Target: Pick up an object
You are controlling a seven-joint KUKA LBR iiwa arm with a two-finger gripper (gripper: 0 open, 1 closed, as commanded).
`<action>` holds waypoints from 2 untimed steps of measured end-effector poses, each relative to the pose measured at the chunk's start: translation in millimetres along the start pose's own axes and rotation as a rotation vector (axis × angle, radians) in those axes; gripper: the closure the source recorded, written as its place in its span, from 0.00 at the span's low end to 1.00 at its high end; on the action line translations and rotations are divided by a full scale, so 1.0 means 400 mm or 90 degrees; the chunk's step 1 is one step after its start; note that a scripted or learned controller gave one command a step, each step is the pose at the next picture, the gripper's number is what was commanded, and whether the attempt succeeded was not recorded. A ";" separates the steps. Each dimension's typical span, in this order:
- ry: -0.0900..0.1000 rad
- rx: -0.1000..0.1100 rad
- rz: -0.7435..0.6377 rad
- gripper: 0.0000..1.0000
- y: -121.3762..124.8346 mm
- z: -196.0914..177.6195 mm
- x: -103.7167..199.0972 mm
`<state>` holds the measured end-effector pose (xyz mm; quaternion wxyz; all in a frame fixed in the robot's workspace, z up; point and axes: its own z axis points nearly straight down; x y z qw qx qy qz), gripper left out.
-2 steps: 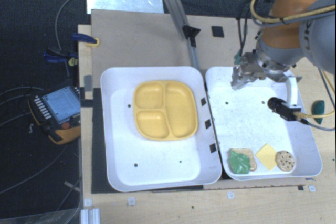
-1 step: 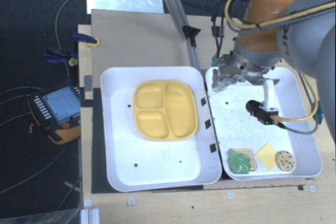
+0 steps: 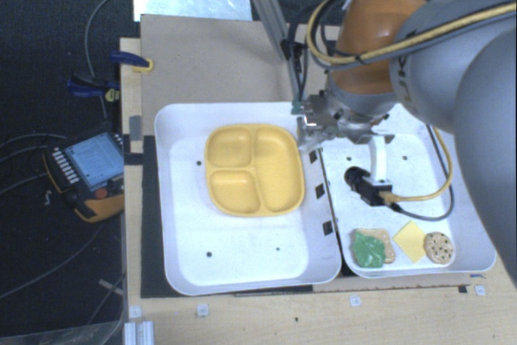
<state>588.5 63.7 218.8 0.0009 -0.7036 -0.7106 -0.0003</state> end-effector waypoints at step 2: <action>-0.001 0.000 0.004 0.00 -0.055 0.015 0.104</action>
